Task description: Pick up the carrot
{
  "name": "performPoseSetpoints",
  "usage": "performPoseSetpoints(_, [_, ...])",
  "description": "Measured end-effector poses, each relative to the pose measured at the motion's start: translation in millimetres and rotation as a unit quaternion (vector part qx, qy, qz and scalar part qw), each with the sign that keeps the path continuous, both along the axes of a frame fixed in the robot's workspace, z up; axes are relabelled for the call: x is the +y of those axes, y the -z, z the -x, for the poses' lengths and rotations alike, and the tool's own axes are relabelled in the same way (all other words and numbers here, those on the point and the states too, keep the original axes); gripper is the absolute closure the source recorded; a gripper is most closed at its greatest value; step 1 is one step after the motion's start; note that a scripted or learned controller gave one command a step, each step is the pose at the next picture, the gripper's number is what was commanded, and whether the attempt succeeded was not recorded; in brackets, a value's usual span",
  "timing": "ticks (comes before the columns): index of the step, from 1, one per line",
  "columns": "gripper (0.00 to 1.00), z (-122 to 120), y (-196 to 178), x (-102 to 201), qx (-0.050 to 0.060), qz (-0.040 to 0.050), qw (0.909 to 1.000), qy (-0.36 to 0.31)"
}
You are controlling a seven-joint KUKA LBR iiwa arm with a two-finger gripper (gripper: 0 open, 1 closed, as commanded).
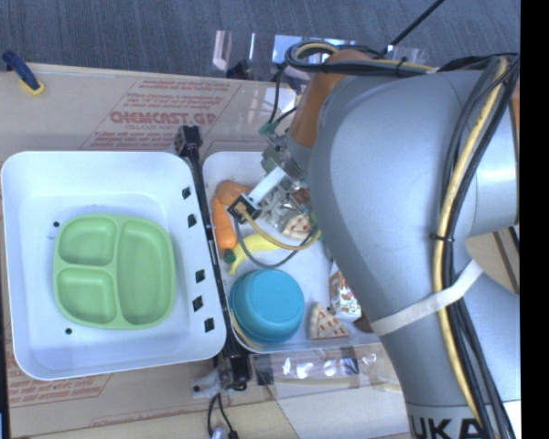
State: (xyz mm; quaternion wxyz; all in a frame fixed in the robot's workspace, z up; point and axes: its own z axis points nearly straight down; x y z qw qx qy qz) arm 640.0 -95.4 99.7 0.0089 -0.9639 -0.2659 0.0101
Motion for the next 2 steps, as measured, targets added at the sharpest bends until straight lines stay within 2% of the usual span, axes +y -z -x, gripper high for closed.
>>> performPoseSetpoints(1, [0.0, 0.3, 0.4, 0.0, 0.001, -0.0004, 1.0, -0.001])
performPoseSetpoints(2, [0.0, 38.1, 10.7, 0.0, -0.002, 0.0053, 0.9907, 0.136])
